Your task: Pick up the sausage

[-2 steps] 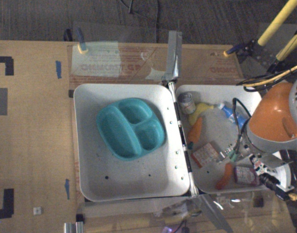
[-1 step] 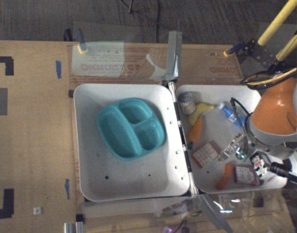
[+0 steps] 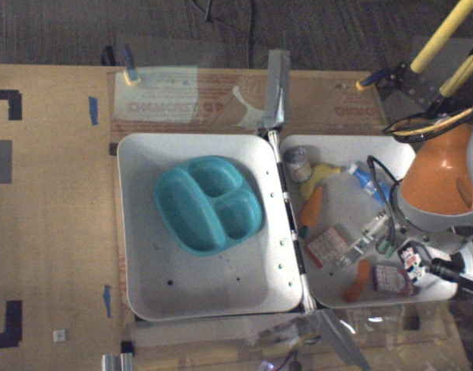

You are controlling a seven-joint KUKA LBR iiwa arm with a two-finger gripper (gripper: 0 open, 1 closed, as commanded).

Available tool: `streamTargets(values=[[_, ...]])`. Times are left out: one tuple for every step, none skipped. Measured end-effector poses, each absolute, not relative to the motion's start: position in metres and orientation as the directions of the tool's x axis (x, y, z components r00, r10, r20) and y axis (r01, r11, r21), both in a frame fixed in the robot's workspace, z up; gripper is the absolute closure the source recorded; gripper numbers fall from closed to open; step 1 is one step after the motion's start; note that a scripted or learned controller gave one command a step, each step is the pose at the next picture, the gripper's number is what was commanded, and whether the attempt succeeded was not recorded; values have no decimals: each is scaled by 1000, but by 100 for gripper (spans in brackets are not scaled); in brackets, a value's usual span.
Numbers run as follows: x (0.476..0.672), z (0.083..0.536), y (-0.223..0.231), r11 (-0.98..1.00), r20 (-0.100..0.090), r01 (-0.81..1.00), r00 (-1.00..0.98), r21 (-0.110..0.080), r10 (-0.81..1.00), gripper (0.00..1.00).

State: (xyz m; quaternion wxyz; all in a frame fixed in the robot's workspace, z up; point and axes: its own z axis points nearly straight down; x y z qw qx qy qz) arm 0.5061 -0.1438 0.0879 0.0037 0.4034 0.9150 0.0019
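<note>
Seen from above at a slant, a tan bench [image 3: 51,230] carries two shallow white bins side by side.

The left bin [image 3: 136,269] holds a teal divided plate [image 3: 209,204] with three compartments, lying a little above the bin's middle and turned at an angle.

The right bin [image 3: 329,288] holds a scatter of small things. A small grey can [image 3: 298,163] stands near the bin's top left corner, with a yellow item [image 3: 323,175] just beside it. An orange carrot-like piece [image 3: 311,207] lies along the left side, below the can. A blue and white tube [image 3: 366,182] lies toward the top middle. A flat reddish packet [image 3: 327,246] sits near the bin's centre. The sausage [image 3: 357,280], an orange-brown stick, lies tilted near the bin's bottom edge, just right of centre, with a small purple packet [image 3: 389,278] beside it on the right.

The grey arm [image 3: 441,184], with its orange band, reaches over the right bin's right edge. The gripper [image 3: 369,234] points down and left toward the bin's middle, above the sausage and apart from it. Its metal parts blur into the clutter, so it cannot be told whether it is spread or closed.
</note>
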Motion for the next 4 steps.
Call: streamTargets(values=[[509,98,-146,672,-19,740,-672,11,740,100],[509,98,-146,672,-18,740,-672,11,741,0],[486,88,-152,414,-7,910,-414,11,910,0],[487,98,-155,411,-15,911,-411,13,911,100]])
